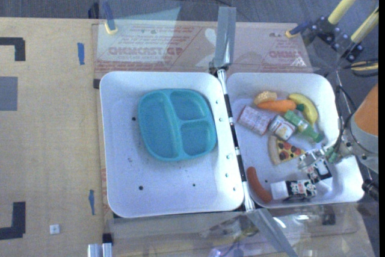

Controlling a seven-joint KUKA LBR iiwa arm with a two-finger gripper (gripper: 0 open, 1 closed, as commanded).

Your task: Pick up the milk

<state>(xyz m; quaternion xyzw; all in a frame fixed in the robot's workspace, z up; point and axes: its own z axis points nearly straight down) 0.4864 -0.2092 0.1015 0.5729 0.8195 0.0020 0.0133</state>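
Since the milk bottle (295, 189) lies on its side at the near edge of the right bin (329, 88), long axis running left-right, cap end toward the hot dog (258, 185), the gripper (317, 159) hovers just above and to its right. Jaw opening: cannot tell, fingertips blur into clutter. Judgement: descent should shift toward the near wall

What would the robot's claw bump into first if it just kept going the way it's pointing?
Probably the milk: the gripper points down and left, just above it. The pizza slice lies close beside, and depth is hard to judge.
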